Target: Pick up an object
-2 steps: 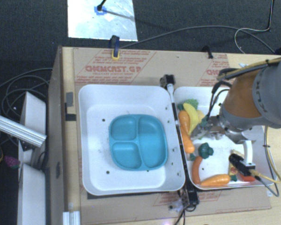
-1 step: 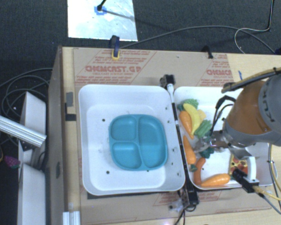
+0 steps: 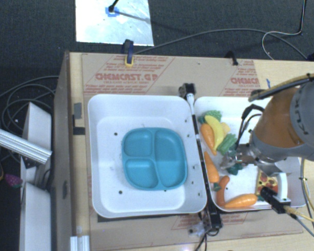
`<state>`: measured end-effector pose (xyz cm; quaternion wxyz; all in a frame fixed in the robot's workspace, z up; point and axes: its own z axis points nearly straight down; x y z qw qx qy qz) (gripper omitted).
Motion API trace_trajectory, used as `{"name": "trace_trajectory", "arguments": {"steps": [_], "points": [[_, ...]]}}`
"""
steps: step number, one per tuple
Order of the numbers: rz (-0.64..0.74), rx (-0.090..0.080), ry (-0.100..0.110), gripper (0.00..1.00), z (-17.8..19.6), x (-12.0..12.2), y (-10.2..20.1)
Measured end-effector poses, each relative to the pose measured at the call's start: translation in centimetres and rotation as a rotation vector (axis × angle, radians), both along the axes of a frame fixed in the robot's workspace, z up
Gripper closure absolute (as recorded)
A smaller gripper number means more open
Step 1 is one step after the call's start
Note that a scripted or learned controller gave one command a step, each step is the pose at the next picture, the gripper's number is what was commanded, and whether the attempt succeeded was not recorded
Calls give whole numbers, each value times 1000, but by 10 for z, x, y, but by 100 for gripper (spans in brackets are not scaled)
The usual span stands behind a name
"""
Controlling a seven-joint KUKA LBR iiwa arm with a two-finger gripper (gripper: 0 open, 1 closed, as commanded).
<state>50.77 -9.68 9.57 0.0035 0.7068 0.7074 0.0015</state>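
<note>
Two shallow white bins are being carried side by side on the worktop [image 3: 146,67]. A blue divided plate [image 3: 154,158] is lying in the left bin [image 3: 107,119]. Toy food is piled in the right bin [image 3: 235,106]: a yellow banana [image 3: 214,124], green pieces [image 3: 226,143], an orange carrot [image 3: 207,136] along the left wall, and another carrot [image 3: 240,201] near the front edge. The claw [image 3: 233,162] is being lowered among the green and orange pieces by the arm [image 3: 290,124]; whether it is wide, narrow or holding anything cannot be told, since it is blurred.
</note>
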Motion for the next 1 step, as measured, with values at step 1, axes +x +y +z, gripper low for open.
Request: {"name": "trace_trajectory", "arguments": {"steps": [1], "points": [[4,4,2,100,90,59,58]]}}
